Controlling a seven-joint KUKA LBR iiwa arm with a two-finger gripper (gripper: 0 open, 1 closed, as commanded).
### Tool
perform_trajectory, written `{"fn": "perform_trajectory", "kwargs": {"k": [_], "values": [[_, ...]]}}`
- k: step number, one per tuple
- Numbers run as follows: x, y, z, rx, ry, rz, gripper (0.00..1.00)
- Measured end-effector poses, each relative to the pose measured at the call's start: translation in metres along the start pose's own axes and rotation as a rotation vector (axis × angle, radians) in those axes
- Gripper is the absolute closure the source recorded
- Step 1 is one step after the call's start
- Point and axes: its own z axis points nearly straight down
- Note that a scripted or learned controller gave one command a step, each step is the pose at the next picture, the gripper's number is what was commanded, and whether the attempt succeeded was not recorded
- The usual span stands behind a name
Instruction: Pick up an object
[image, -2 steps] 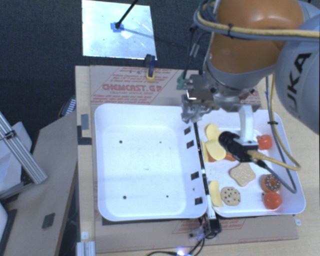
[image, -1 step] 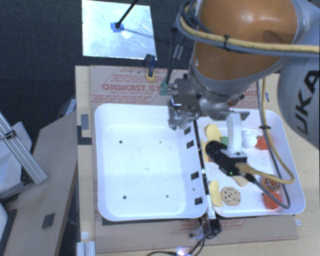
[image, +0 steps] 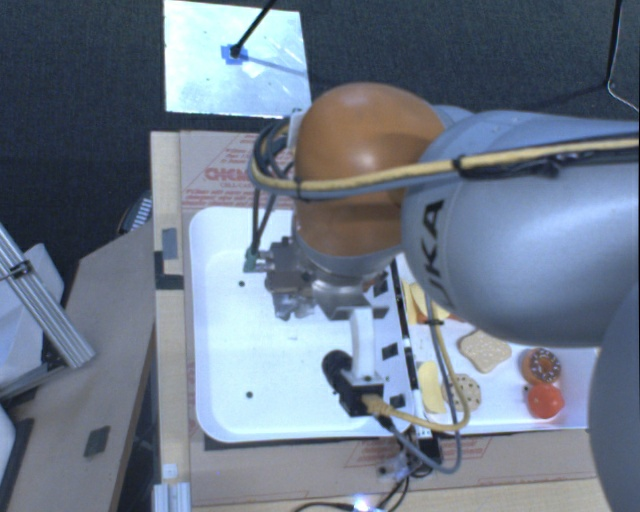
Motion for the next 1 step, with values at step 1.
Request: {"fn": "perform_trajectory", "kwargs": {"k": [1], "values": [[-0.0504, 0.0016, -0.165, -0.032, 0.011, 0.01, 1.0]]}}
